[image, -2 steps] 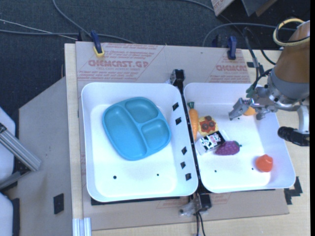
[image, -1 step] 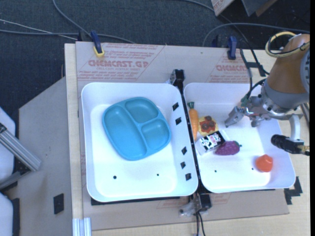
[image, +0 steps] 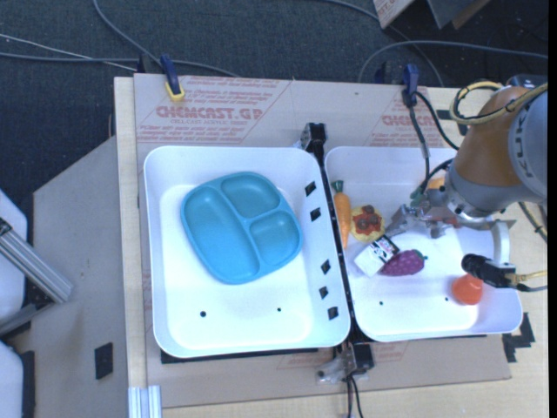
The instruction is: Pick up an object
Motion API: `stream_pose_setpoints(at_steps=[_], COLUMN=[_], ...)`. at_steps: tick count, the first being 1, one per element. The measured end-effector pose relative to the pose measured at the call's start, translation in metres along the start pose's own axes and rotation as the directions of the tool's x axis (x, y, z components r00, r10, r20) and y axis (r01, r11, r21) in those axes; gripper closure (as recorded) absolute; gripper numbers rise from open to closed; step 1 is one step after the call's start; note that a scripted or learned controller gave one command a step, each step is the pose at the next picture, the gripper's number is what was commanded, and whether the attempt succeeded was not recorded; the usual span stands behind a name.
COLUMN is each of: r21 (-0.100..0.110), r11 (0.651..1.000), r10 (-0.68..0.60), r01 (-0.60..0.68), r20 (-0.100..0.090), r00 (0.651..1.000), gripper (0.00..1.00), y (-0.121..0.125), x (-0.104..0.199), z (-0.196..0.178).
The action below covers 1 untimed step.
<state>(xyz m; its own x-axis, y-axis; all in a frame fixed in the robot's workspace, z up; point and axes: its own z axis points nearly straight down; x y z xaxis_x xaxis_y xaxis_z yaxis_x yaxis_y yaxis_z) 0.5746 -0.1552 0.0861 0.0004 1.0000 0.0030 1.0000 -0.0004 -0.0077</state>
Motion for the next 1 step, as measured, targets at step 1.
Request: stream_pose_setpoints(at_steps=[1], r21=[-0.006], r11=[1.000], r10=[0.000], r01=[0.000], r20=[0.001], r00=[1.000], gripper=[1.00], y=[0.0018], x=[-0.0003], z=[-0.0136])
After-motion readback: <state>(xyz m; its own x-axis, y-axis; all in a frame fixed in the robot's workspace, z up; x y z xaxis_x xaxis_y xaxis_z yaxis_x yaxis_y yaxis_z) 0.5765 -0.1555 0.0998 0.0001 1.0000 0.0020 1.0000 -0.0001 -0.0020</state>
